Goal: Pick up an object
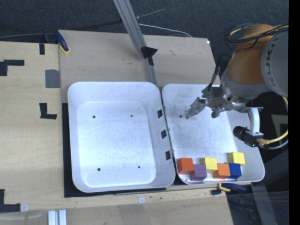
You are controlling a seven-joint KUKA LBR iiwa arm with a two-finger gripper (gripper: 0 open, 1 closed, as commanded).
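Nearest the camera, along the front wall of the right bin (243,125), a cluster of small blocks lies packed together: an orange block (185,164) at the left end, a purple block (200,171) just beside it, a yellow block (210,163) behind the purple one, a second orange block (223,169) to its right, a blue block (235,170) touching that one, and another yellow block (237,158) just behind the blue. All of them rest on the bin floor, well apart from the arm. Farther back, over the upper middle of the same bin, the gripper (193,109) hangs at the end of the grey arm (276,60), which comes in from the right with its orange band (248,55) above the wrist. The gripper points down and to the left, toward the wall shared by the two bins; nothing shows between its fingers, and whether they are spread or pressed together I cannot tell at this angle. A black cable fitting (243,134) sticks out below the wrist. To the left sits the left bin (75,125), its floor speckled. Beyond both bins, a slanted metal bar (130,20) crosses the wooden bench (98,55).
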